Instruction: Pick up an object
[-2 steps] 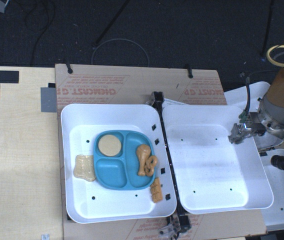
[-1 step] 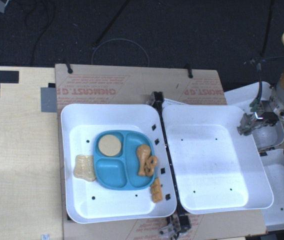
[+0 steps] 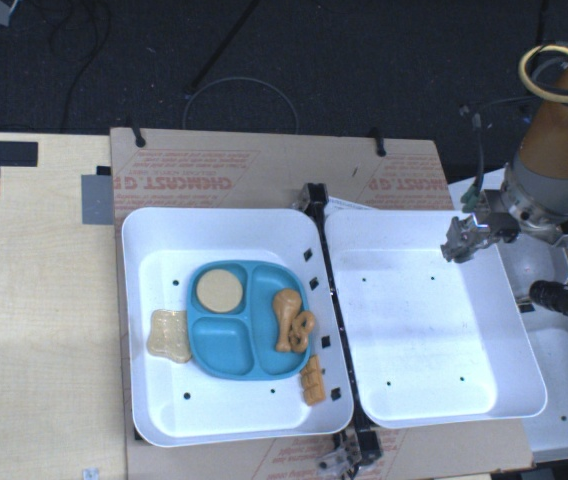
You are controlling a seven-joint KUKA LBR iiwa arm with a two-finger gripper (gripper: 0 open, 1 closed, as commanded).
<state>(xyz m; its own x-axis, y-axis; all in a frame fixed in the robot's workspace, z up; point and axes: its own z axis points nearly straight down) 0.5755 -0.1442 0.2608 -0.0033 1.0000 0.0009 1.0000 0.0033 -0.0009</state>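
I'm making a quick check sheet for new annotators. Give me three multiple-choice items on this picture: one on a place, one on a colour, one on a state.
1. Where does the divided plate lie?
A. in the left bin
B. in the right bin
C. on the bare bench

2. What colour is the plate?
A. red
B. blue
C. green

3. Where is the gripper now?
A. pressed down on the plate
B. at the right bin's far right edge, away from the food
C. over the left bin

Answers: 1 A, the plate sits inside the left bin. 2 B, it is plainly blue. 3 B, the gripper is at the right bin's rim, far from the plate.
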